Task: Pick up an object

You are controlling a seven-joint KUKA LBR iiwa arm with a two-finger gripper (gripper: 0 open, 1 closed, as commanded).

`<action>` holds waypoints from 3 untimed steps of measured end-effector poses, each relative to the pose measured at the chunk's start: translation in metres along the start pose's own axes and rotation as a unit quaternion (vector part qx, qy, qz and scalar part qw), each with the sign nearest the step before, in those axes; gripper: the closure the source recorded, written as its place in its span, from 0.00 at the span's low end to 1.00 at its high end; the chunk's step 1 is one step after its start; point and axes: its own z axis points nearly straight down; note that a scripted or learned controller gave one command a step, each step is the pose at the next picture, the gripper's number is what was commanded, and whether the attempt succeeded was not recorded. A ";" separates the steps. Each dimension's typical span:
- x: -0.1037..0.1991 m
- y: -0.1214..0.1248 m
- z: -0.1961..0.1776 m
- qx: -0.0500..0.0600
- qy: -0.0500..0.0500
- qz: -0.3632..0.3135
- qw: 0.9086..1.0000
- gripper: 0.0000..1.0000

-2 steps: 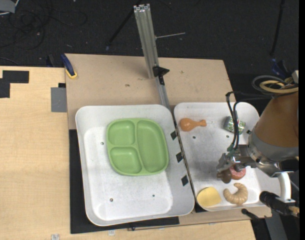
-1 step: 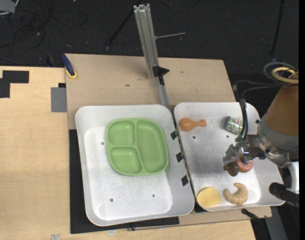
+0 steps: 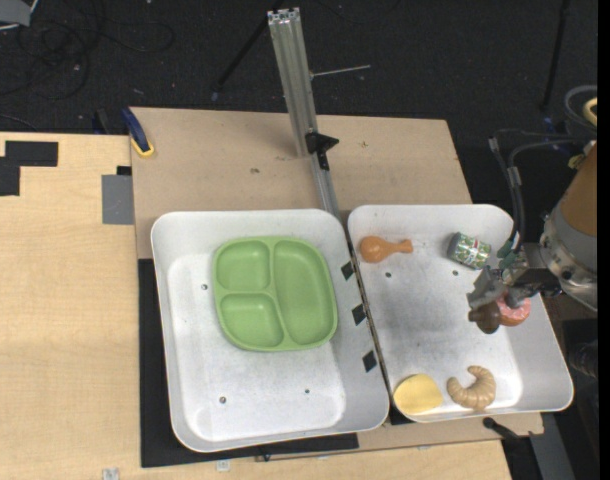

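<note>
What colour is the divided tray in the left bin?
Light green, seen in the camera view.

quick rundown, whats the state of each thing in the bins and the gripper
green divided plate: flat in the left bin
orange drumstick toy: lying at the right bin's top left
green can: on its side
yellow piece: lying near the front edge
croissant: lying beside the yellow piece
gripper: low over a pink and brown object

A robotics lab: white bins [image 3: 185, 408], aluminium post [image 3: 295, 83], floor cables [image 3: 95, 38].
</note>
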 end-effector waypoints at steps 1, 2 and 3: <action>0.047 0.010 0.018 0.005 0.002 -0.001 1.000 1.00; 0.105 0.026 0.032 0.005 0.002 -0.002 1.000 1.00; 0.147 0.039 0.033 0.004 0.001 -0.002 1.000 1.00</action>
